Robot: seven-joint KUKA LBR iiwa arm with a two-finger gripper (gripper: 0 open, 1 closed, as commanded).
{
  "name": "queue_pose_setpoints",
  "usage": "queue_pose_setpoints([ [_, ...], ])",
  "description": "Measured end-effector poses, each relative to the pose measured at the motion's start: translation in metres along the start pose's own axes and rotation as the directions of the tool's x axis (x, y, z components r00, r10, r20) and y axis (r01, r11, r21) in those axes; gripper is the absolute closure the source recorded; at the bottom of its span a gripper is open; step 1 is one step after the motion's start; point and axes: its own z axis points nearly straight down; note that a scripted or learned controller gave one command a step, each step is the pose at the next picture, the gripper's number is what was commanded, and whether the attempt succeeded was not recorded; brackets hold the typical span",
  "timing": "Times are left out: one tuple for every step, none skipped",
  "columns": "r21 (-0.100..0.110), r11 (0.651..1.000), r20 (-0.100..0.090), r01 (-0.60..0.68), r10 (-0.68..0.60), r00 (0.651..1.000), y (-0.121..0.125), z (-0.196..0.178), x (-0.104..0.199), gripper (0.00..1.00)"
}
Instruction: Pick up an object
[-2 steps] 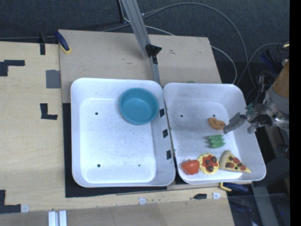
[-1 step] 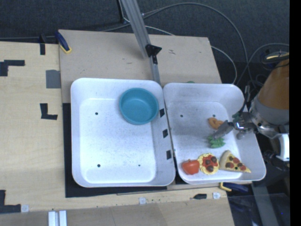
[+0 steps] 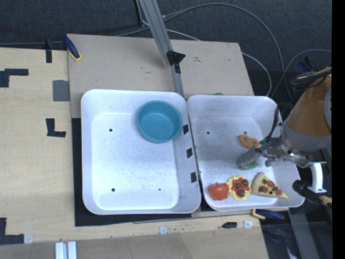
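Observation:
The right bin (image 3: 226, 112) holds several toy foods. A small orange piece (image 3: 248, 141) lies near its right wall. Along the front sit a red tomato (image 3: 218, 190), a round pizza (image 3: 240, 187) and a pizza slice (image 3: 268, 187). A green piece (image 3: 249, 165) peeks out just under my gripper (image 3: 249, 157), which reaches in low from the right, over the bin's right half. The gripper hides most of the green piece, and I cannot tell whether they touch.
A blue bowl (image 3: 158, 121) stands at the back of the left bin (image 3: 129, 188). A grey pole (image 3: 161, 34) slants down to the ridge between the bins. Cables run behind the right bin.

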Motion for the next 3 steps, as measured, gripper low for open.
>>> queue_pose_setpoints([
  [-0.003, 1.0, 0.001, 0.001, -0.001, 1.0, 0.001, -0.012, 0.0, 1.0],
  [-0.007, 1.0, 0.002, 0.0, 0.0, 1.0, -0.002, -0.055, -0.004, 1.0],
  [-0.008, 1.0, 0.002, 0.0, 0.0, 1.0, -0.011, -0.11, -0.004, 1.0],
])
